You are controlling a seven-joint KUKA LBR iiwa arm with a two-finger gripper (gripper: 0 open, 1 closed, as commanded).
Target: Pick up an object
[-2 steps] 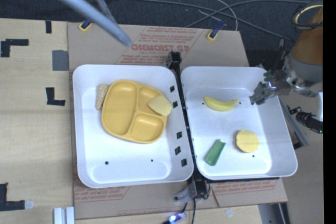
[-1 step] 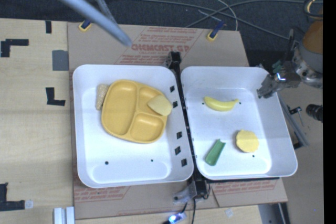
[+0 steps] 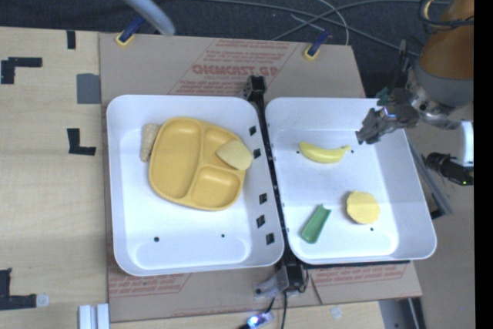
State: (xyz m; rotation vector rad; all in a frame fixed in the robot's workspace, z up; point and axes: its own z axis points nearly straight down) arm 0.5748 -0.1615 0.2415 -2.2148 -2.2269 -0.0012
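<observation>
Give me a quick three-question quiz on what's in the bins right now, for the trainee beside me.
1. True or false: the banana lies in the right bin.
2. Which item lies nearest the gripper? A) green piece B) banana C) yellow round piece
3. Fill in: the divided yellow plate sits in the ___ bin.

Key: 1 true. 2 B. 3 left; a pale yellow piece rests on the plate's right edge.
</observation>
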